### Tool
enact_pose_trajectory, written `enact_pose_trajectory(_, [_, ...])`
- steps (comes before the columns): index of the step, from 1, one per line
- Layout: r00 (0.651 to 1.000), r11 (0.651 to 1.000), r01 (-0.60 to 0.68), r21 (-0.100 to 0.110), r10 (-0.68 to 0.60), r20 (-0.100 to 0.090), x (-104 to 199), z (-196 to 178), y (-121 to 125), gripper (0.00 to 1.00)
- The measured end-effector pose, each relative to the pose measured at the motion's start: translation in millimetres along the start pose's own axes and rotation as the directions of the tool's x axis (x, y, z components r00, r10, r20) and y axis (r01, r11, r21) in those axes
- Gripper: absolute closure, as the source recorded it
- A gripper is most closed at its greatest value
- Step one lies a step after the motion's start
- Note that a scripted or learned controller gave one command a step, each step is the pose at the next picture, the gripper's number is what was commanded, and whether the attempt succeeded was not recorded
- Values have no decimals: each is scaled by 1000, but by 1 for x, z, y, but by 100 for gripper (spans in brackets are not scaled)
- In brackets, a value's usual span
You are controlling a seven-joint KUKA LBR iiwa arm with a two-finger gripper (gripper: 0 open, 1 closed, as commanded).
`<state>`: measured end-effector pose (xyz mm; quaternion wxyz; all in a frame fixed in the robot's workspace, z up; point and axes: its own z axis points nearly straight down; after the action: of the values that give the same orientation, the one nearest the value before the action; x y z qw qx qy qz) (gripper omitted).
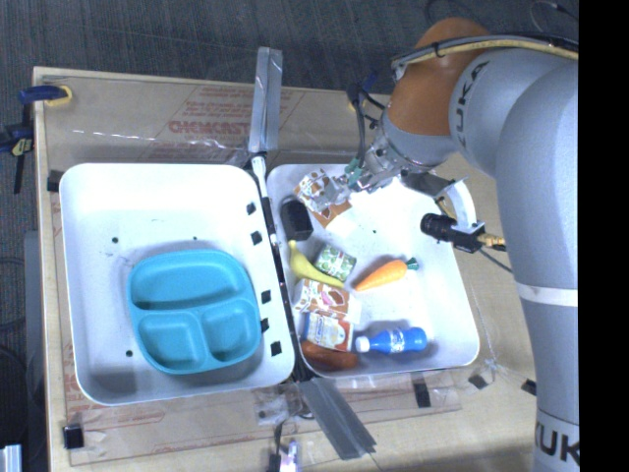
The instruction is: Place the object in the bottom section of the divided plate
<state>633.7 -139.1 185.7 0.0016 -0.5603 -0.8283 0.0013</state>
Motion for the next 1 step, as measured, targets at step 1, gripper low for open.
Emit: enact_pose_trajectory(1, [954,954,299,2,-299,-2,78,-13,-1,100])
